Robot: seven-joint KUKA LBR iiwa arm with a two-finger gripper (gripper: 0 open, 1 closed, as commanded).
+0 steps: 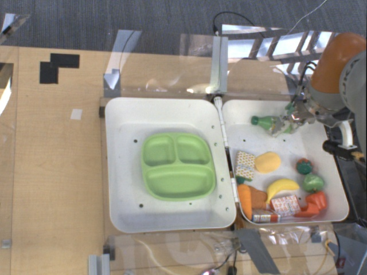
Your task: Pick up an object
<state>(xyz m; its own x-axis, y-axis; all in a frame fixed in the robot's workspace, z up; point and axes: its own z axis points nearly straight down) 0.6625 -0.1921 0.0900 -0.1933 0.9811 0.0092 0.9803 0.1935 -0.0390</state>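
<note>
A: What is sitting closest to us?

B: Down at the near edge of the right bin, a small red-capped tube is lying beside a carrot, a red-and-white packet, a banana and a red pepper.

A: And starting from the left?

B: A green divided plate is lying in the middle of the left bin. Past the divider, a patterned card is touching a yellow lemon; a strawberry and a green fruit are sitting near the right wall.

A: The gripper?

B: The gripper is hanging over the right bin's far edge, touching the green bottle lying there. Its fingers are looking slightly parted, but I can't tell whether they're clasping the bottle.
</note>
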